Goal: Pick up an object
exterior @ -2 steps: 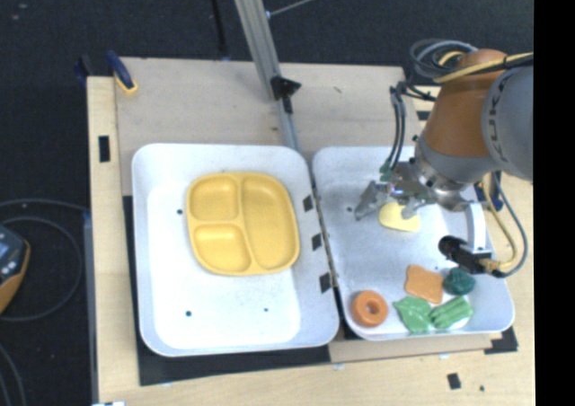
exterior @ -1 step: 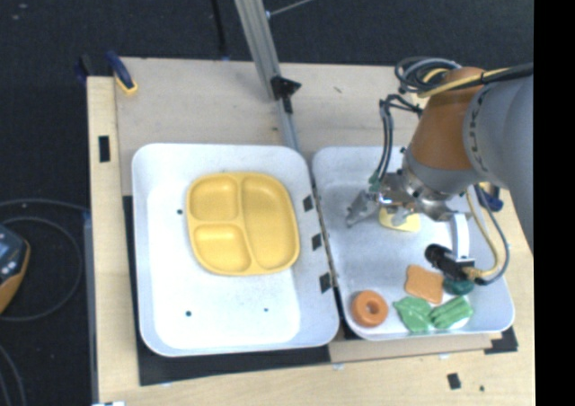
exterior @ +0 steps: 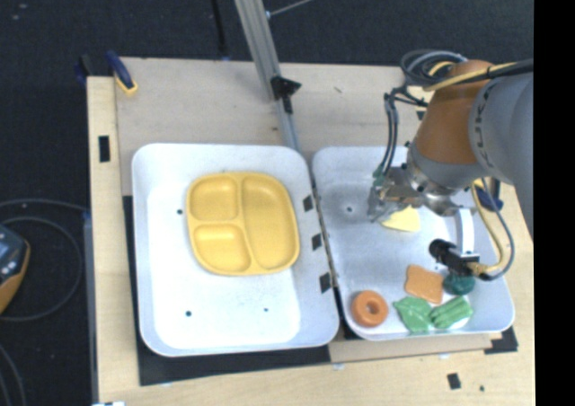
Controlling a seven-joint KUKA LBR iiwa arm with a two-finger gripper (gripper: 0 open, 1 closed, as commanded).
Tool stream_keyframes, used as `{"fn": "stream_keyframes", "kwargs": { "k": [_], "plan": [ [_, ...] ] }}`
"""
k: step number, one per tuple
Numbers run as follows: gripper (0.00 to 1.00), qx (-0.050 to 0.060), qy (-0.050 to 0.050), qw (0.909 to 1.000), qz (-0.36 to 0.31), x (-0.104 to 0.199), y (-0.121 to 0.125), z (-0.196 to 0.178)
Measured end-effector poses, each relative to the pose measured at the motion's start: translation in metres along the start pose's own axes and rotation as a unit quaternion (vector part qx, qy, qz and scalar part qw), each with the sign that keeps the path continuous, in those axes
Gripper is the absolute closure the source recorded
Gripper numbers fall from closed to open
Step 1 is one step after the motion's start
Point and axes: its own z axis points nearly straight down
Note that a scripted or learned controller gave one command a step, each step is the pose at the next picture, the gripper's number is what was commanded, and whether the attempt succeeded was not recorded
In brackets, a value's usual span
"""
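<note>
The right bin (exterior: 355,242) holds a pale yellow wedge (exterior: 403,220), an orange toast-like piece (exterior: 423,284), an orange ring (exterior: 368,308), a green toy (exterior: 431,314) and a small teal piece (exterior: 461,285). My gripper (exterior: 388,202) hangs low over the bin's upper middle, right at the left edge of the yellow wedge. The wrist covers the finger tips, so the grip is hidden.
A yellow divided plate (exterior: 243,222) lies in the left bin (exterior: 162,305). A metal pole (exterior: 256,27) slants up from between the bins at the back. Cables (exterior: 485,242) loop off the wrist over the right bin's right side.
</note>
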Motion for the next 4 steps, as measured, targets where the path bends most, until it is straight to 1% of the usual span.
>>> {"fn": "stream_keyframes", "kwargs": {
  "k": [1,2,3,4],
  "plan": [
    [1.00,-0.001,0.000,1.0000,-0.002,-0.006,-0.007,-0.057],
    [1.00,-0.002,0.000,1.0000,-0.004,-0.007,-0.005,-0.111],
    [1.00,0.002,0.001,1.0000,-0.006,0.043,-0.021,-0.100],
    [1.00,0.002,0.002,1.0000,-0.007,0.099,-0.040,-0.109]
  ]
}}
